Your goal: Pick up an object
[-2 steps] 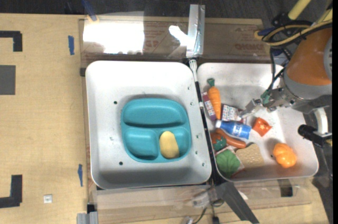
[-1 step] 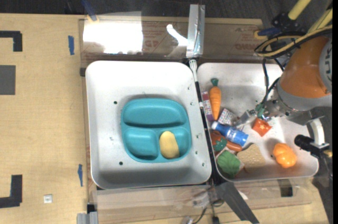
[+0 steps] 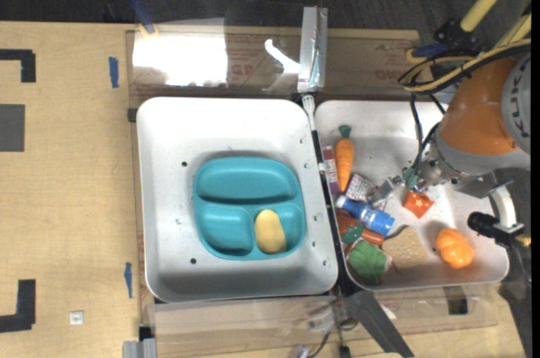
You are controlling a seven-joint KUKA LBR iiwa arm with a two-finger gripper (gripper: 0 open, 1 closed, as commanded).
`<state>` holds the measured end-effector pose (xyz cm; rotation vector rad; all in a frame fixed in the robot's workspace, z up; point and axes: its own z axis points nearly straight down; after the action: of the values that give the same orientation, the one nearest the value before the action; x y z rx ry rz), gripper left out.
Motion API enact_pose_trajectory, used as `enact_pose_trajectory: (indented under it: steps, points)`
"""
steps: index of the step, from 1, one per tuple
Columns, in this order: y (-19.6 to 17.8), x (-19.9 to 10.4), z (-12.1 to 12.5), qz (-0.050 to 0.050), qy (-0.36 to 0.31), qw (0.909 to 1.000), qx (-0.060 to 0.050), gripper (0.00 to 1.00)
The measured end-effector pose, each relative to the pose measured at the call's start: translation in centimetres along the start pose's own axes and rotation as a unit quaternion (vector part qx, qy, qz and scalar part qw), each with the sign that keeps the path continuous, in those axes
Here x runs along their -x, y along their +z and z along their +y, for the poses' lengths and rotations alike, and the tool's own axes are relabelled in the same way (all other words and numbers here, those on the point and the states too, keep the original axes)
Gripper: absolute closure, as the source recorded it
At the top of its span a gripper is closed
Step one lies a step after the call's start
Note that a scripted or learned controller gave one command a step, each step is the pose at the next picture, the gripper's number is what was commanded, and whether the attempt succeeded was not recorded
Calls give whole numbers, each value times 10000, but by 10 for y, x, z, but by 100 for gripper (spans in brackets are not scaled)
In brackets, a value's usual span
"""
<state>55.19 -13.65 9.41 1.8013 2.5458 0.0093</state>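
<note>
The right white bin [image 3: 380,113] holds a carrot [image 3: 344,155], a blue bottle [image 3: 369,216], a crinkled silver packet [image 3: 358,187], a green leafy toy [image 3: 368,258], a tan slice [image 3: 407,246] and an orange fruit [image 3: 454,247]. A small red-orange block [image 3: 418,203] lies near the bin's middle. My gripper [image 3: 411,183] hangs low over the bin, just above and touching or nearly touching that block. The grey arm with its orange band [image 3: 477,116] hides the wrist.
The left white bin [image 3: 169,137] carries a teal divided plate [image 3: 245,179] with a yellow oval piece [image 3: 270,230] in its lower right compartment. A clear upright divider [image 3: 310,52] stands behind the bins. Yellow cables [image 3: 447,65] run at the upper right.
</note>
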Motion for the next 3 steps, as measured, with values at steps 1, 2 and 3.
enact_pose_trajectory:
  steps: [1, 2, 3]
  points:
    - [1, 28, 56, 14, 69, 10000, -7, 0]
    - [-1, 20, 36, 18, 224, 9997, 18, 0]
    - [8, 19, 109, 57, -71, 9999, -65, 0]
